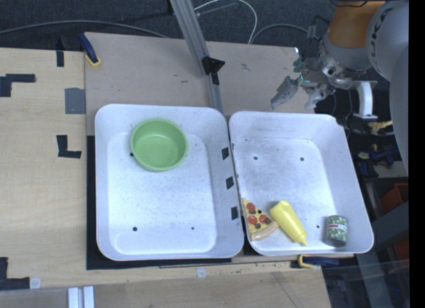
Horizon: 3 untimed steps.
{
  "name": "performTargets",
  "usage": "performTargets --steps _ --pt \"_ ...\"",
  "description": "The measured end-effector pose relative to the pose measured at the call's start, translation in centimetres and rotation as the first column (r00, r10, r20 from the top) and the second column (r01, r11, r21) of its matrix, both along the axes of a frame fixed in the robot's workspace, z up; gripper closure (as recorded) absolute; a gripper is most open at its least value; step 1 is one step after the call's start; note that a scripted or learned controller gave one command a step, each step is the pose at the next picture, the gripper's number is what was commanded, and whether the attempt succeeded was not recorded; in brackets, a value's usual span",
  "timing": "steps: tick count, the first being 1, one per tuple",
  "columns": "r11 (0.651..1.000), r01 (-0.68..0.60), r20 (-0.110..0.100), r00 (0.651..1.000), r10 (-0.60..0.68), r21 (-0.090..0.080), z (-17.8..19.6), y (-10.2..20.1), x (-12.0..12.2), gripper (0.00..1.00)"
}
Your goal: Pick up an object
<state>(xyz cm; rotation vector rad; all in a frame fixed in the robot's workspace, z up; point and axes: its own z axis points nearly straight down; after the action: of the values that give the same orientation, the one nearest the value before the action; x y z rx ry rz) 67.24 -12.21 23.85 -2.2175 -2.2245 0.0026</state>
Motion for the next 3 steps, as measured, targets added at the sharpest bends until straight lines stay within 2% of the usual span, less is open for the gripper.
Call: performTargets --steps 1,2,3 --pt "1.0 0.0 0.0 1.0 0.0 -0.001 0.0 0.0 0.0 0.0" --pt "1.0 0.001 -0.006 1.0 -0.001 0.0 -6.5 -0.1 0.2 0.0" --pt "1.0 0.001 -0.005 1.0 -0.001 0.0 -10.9 0.1 0.2 0.0"
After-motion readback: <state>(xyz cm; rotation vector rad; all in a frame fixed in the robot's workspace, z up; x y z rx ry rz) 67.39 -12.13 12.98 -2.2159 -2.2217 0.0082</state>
